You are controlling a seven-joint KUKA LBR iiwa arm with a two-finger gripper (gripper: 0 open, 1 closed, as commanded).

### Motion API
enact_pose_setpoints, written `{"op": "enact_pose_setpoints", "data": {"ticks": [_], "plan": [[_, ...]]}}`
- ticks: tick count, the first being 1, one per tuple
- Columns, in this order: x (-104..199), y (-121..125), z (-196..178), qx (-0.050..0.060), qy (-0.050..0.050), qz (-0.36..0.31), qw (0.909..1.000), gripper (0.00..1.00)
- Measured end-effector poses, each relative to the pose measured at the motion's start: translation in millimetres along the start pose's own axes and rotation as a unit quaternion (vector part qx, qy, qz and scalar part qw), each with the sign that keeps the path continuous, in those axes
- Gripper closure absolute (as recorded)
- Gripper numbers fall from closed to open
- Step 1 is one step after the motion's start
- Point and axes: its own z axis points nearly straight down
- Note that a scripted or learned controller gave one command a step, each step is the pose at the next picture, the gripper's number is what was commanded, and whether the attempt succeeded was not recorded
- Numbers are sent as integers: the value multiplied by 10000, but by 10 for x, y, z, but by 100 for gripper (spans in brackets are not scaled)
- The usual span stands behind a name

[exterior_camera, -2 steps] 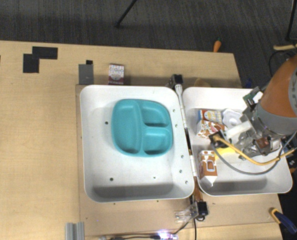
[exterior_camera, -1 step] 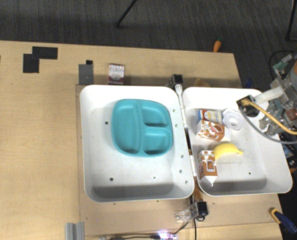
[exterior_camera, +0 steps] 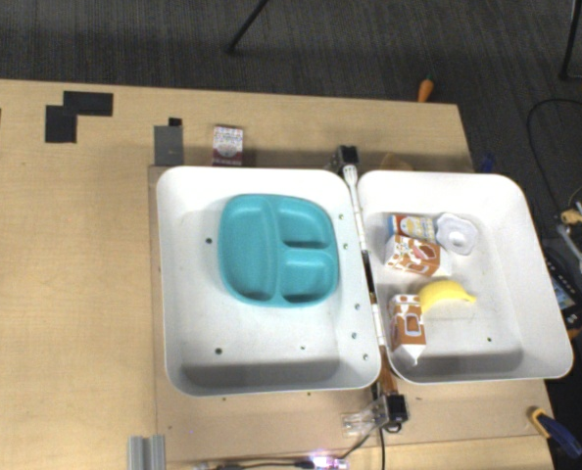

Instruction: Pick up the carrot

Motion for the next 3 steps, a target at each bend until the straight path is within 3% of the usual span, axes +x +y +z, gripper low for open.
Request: {"op": "enact_pose_setpoints", "data": {"ticks": [1, 2, 3], "plan": [[201, -19, 382, 38, -13, -103, 9999, 100], [317, -647, 704, 53, -10, -37, 10000, 100], [-31, -33, 828, 28, -17, 7, 10000, 100]]}}
